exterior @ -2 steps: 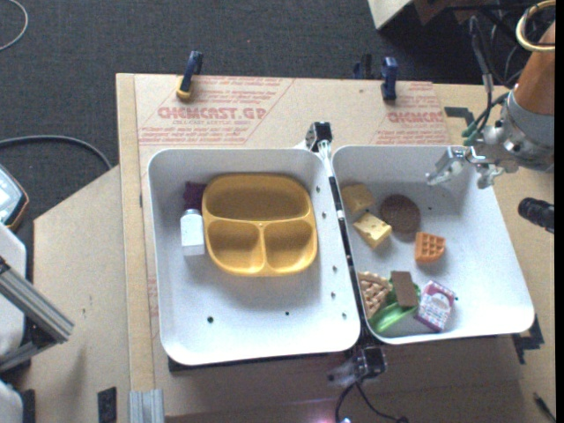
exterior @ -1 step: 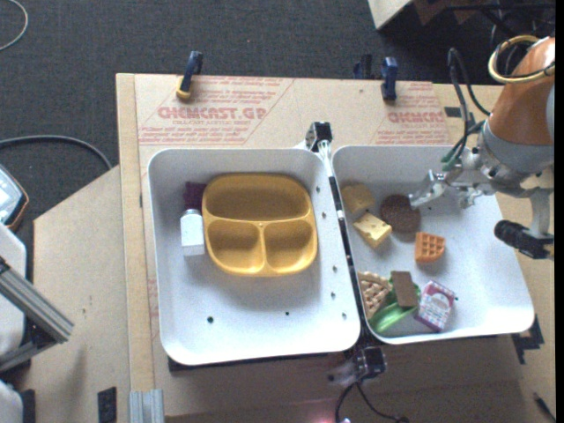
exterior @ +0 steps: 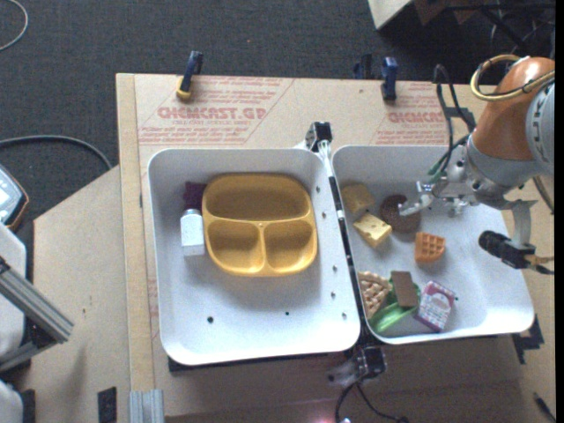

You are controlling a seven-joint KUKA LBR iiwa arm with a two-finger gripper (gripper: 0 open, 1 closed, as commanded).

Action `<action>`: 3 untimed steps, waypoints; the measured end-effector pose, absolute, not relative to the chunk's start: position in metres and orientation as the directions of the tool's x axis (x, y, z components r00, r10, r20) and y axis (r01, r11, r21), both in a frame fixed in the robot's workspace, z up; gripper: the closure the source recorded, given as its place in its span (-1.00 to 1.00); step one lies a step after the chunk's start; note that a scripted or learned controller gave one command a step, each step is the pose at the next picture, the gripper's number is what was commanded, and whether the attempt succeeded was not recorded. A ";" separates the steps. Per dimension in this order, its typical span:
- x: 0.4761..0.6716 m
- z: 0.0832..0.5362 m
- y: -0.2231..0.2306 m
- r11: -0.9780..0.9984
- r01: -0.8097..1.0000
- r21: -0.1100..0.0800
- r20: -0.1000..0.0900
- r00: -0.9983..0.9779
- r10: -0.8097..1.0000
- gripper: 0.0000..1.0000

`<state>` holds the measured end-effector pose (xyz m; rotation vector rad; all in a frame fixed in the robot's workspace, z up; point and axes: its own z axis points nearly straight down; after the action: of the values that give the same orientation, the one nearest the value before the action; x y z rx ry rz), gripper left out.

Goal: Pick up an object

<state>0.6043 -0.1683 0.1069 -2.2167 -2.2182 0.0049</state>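
Reaching in from the right, the grey arm with its orange band hangs its claw (exterior: 429,192) over the far part of the right white bin (exterior: 507,311), just beside a round dark-brown disc like a toy biscuit (exterior: 398,215). Whether the claw is released or clenched cannot be told from this slanted view, and nothing shows between its tips.

That brown disc looks the likeliest target. Judging by its look, it is light, rigid plastic, low and flat, so a pinch across its width from straight above should suit it; its smooth rim may slip if caught off-centre. Left of it lie a yellow wedge of toy cheese (exterior: 373,230) and a pale tan lump (exterior: 356,198), both close enough to be nudged. To its right and nearer sits an orange waffle-patterned square (exterior: 429,248), apart from the disc. At the near edge a small pink carton (exterior: 435,306), a brown block (exterior: 403,287) and a green piece (exterior: 388,317) crowd together.

On the worktop, the left white bin (exterior: 176,324) holds a yellow divided tray (exterior: 259,223) and a small white bottle (exterior: 192,233).
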 end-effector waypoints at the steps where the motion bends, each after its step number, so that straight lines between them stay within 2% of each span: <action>1: 0.606 0.086 -0.168 0.000 1.000 0.000 0.001 0.000 1.000 -1.00; 2: 0.608 0.100 -0.168 0.000 1.000 0.008 0.001 0.000 1.000 1.00; 3: 0.601 0.155 -0.162 0.001 1.000 0.007 -0.002 -0.001 1.000 1.00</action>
<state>0.6013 -0.1618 0.1552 -2.2251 -2.2272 -0.0051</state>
